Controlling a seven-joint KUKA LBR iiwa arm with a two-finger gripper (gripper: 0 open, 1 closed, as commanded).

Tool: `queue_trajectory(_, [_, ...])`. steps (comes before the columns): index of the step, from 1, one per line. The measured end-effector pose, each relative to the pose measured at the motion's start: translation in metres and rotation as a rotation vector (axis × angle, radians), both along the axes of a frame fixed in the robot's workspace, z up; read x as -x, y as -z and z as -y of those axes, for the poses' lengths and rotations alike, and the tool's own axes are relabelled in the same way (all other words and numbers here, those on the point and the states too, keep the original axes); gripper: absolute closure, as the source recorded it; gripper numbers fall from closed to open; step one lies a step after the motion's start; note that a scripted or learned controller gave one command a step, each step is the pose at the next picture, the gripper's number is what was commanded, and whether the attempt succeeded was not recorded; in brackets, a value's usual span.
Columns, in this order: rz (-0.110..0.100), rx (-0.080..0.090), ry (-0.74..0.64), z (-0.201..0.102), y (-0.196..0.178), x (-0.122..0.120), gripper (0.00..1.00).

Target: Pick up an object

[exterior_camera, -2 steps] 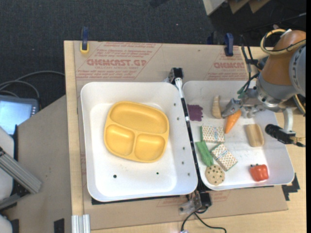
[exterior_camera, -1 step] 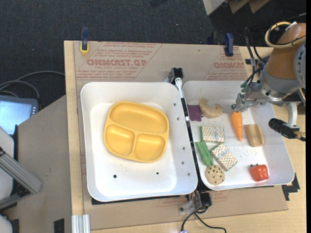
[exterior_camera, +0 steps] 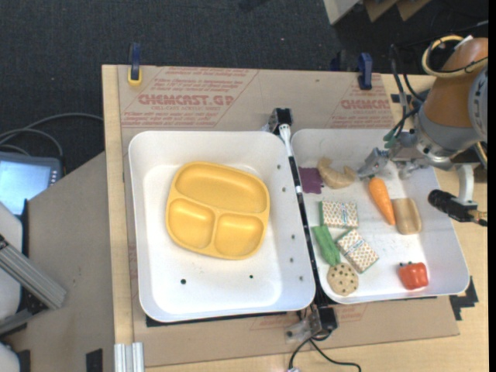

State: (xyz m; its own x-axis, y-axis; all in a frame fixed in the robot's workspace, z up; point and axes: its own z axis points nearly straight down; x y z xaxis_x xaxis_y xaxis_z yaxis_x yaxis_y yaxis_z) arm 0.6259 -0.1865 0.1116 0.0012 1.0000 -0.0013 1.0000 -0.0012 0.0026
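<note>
**Q:** Surface (exterior_camera: 194,99) first, then down in size. What lies on it?

**A:** Two white bins sit side by side on it. The left bin (exterior_camera: 147,231) carries a yellow divided plate (exterior_camera: 218,209). The right bin (exterior_camera: 446,246) carries the small items. The arm (exterior_camera: 453,107) comes in from the right, grey with an orange band, and its end effector (exterior_camera: 387,160) sits low over the far part of the right bin.

**Q:** Where is the carrot relative to the end effector?

**A:** The carrot (exterior_camera: 380,198) lies just beside it, on the near side, with its upper end close under the fingers. Whether they touch, I cannot tell.

**Q:** Which way does it run?

**A:** Its long axis runs from far to near, leaning slightly to the right. The narrow tip points toward the near edge.

**Q:** Is the end effector open or closed?

**A:** I cannot tell from this view.

**Q:** And the smaller pieces?

**A:** A tan bread piece (exterior_camera: 406,215) lies right of the carrot, touching or nearly so. Left of it are two patterned crackers (exterior_camera: 339,214), a green pod (exterior_camera: 326,245) and a purple block (exterior_camera: 310,180). A round cookie (exterior_camera: 342,279) and a red pepper (exterior_camera: 414,274) lie nearest.
</note>
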Motion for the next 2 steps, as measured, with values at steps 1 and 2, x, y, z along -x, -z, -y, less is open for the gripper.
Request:
queue_trajectory(1, [-0.009,-0.005,-0.004,-0.048,0.029,0.03,0.0])
queue_trajectory(2, [-0.002,-0.001,-0.001,-0.045,0.017,0.027,1.0])
